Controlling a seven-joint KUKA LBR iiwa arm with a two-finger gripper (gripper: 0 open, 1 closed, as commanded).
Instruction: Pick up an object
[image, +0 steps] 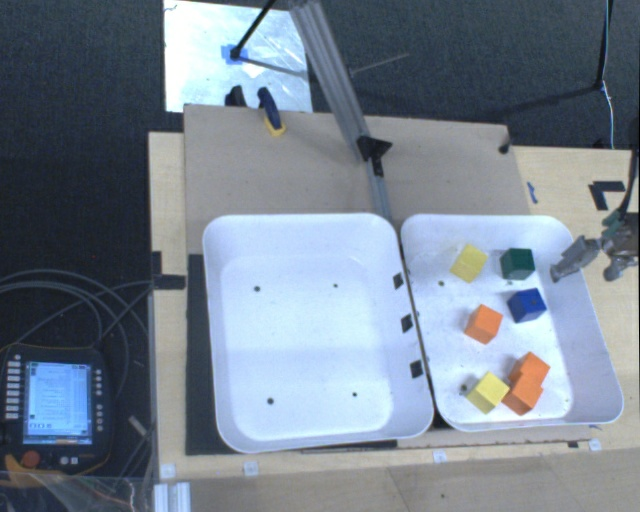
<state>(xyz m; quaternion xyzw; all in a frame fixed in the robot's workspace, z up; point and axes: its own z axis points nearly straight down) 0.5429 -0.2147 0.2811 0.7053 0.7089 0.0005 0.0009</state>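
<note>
No brand or readable writing is showing anywhere; the handheld controller (55, 405) at the lower left is displaying a lit screen, but its text is too small to read.

The claw (590, 255) is hovering at the right edge of the right bin (590, 335), near the green cube (517, 263); whether it is open or closed cannot be told, and nothing is showing in its grip. Inside that bin are lying a yellow cube (469, 263), a blue cube (526, 305), an orange cube (483, 323), and, toward the front edge, a second yellow cube (489, 391) touching a pair of orange cubes (526, 381). The middle blocks are sitting apart from one another.

The left bin (305, 335) is sitting just beside it on a tan bench (440, 165), over dark carpet (80, 130).
</note>
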